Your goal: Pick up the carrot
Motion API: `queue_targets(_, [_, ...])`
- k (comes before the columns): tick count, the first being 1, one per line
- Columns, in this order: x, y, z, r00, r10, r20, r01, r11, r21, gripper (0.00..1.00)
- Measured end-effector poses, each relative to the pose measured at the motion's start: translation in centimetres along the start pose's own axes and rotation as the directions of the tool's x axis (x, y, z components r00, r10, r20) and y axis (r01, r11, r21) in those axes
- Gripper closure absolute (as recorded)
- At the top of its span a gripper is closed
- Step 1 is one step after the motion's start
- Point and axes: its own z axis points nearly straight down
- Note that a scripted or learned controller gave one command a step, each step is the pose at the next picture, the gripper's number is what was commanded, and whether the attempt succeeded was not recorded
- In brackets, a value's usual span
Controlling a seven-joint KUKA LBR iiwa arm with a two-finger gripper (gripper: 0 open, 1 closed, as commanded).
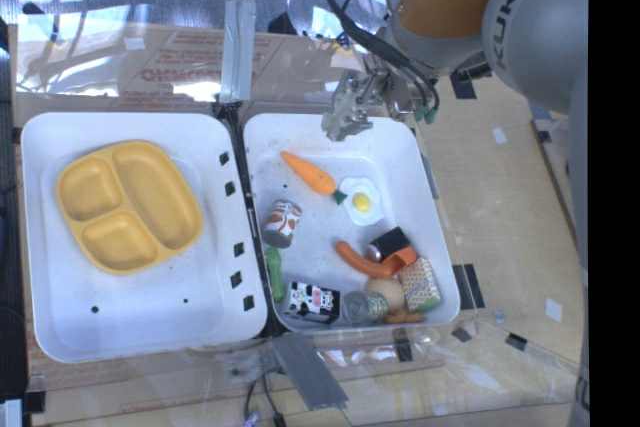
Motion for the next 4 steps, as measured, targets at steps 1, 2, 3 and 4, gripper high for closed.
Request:
queue_targets(1, [1.8, -0.2, 16.5, 0.991, -0.131, -0.001, 0.131, 0.991, -0.003, 0.00])
queue_targets(2, [1.5, 0.0, 15.2, 0.990, -0.139, 0.005, 0.139, 0.990, 0.000, 1.00])
queue_targets(3, [4.7, -1.9, 7.0, 0.797, -0.604, 0.006, 0.604, 0.797, 0.004, 1.00])
queue_targets(4, [4.0, 1.3, 16.4, 0.723, -0.690, 0.002, 0.690, 0.723, -0.002, 1.00])
